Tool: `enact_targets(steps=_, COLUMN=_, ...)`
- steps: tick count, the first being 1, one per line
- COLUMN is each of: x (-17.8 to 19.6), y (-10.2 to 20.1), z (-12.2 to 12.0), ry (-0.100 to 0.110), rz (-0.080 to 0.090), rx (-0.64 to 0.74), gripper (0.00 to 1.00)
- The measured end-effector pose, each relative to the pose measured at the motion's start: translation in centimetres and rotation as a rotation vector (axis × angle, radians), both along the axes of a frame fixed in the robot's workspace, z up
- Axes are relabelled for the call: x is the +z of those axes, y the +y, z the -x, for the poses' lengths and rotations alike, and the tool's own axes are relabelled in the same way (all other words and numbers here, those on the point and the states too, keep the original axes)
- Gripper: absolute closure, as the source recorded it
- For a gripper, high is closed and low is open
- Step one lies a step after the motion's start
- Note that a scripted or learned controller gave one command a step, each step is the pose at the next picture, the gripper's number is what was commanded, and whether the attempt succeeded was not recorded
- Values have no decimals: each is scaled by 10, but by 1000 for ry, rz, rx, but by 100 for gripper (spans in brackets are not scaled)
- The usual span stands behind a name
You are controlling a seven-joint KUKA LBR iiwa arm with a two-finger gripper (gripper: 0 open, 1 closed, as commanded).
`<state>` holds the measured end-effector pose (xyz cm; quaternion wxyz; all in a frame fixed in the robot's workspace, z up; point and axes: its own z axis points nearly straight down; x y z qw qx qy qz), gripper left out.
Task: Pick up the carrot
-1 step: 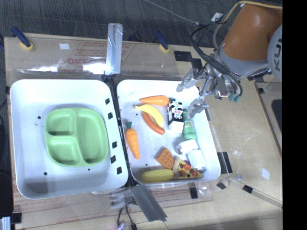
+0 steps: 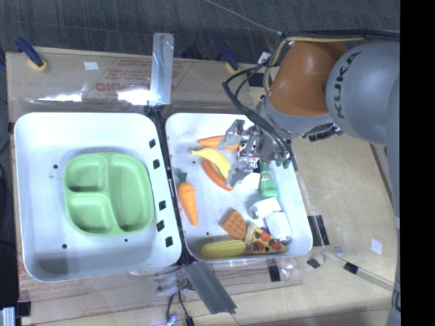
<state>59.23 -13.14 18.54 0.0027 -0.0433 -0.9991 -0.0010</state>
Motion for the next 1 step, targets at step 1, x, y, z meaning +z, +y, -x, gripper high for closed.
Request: enact_targets(steps=1, x=-94, y=16, z=26, ry=-5, rz=2, rx=63, gripper=0)
